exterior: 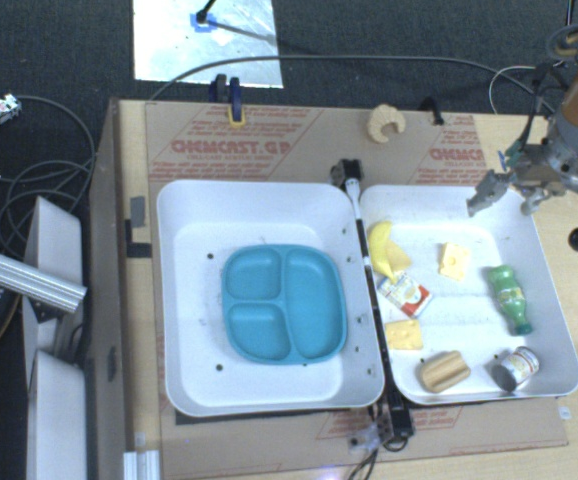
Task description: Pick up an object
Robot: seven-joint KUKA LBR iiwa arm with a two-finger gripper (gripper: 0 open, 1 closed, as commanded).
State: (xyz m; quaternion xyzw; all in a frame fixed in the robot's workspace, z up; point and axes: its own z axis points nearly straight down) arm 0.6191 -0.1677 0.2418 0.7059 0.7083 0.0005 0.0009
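Nearest the camera, along the front wall of the right-hand shallow white bin, lie a tan bread-roll-shaped piece and a small silver metal can on its side. Just behind them sit a pale yellow cheese-like wedge, a red-and-white printed sachet whose print is too small to read, and a green plastic bottle lying flat. Farther back are a yellow banana-shaped toy against the divider and a pale yellow square slice. Any of these could serve as the object to pick up; all rest in the right bin, none lifted.

The left-hand shallow white bin carries a blue three-compartment plastic plate.

At the far right corner of the right bin hangs the two-finger gripper, its jaws apart and holding nothing, well apart from every object.

Behind the bins, the brown sheet covering the desk reads "CHEMCAST GP" in red; a beige ring-shaped lump lies on it.

Likely risks: a descent here would close on bare bin floor or strike the rear wall; the flat slice offers little to grip, and the bottle or can may roll from the jaws.
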